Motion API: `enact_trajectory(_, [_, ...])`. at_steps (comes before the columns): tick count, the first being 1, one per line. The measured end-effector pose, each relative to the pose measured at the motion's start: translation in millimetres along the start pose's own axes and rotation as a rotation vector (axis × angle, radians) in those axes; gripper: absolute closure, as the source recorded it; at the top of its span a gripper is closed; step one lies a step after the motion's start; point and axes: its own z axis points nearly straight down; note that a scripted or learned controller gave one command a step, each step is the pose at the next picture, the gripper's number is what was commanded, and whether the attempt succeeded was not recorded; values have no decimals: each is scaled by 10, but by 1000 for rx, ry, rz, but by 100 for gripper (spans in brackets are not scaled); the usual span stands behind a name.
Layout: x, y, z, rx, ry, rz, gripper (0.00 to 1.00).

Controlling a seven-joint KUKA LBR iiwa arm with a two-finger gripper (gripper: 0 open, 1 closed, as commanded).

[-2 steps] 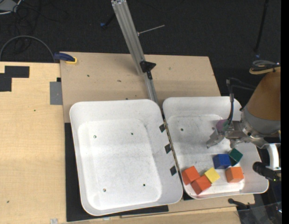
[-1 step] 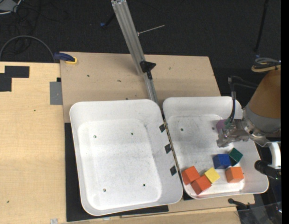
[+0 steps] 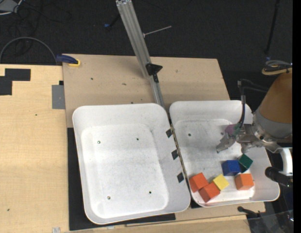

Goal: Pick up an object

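Arm (image 3: 276, 108) — reaching in over right bin (image 3: 204, 115); gripper (image 3: 227, 142) low above bin floor, finger state indiscernible — blue block (image 3: 231, 167) just beside.

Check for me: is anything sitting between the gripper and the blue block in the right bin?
Nothing visible does. The gripper hangs just up-left of the blue block, with bare bin floor between them. The green block touches the blue block's right side, away from the approach.
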Motion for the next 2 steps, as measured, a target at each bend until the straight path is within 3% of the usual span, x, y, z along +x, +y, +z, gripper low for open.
enact_trajectory(1, [-5, 3, -98, -1, 0, 0, 100])
enact_trajectory(2, [-5, 1, -94, 0, 0, 0, 0])
